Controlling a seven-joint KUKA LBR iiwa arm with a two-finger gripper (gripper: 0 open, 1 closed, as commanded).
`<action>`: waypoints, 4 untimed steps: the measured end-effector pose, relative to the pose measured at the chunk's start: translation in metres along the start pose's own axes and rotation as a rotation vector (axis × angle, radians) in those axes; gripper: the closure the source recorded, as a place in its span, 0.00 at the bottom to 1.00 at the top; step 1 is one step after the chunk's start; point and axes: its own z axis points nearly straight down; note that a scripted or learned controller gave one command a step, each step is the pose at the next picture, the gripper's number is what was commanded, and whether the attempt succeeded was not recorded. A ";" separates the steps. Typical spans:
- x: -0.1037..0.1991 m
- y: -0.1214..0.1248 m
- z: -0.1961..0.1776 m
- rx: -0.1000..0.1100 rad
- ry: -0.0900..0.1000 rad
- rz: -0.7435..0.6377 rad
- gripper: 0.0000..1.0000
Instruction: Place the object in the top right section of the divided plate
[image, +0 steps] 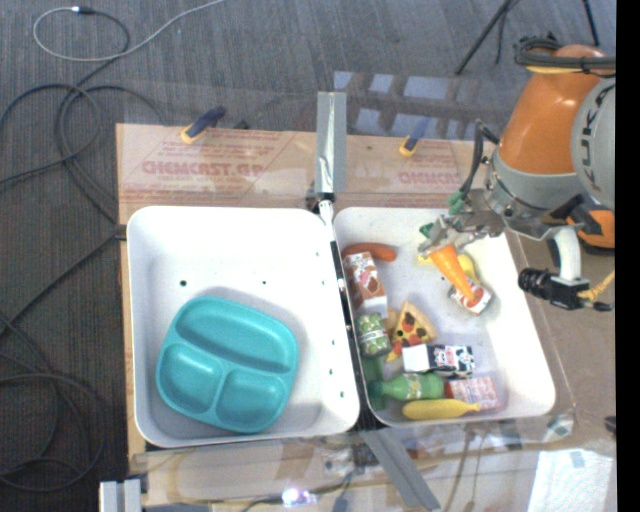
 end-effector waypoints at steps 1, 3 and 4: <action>0.062 -0.025 -0.124 -0.002 -0.002 -0.280 1.00; 0.200 -0.084 -0.008 -0.002 0.000 -0.807 1.00; 0.255 -0.078 0.002 -0.001 0.000 -0.994 1.00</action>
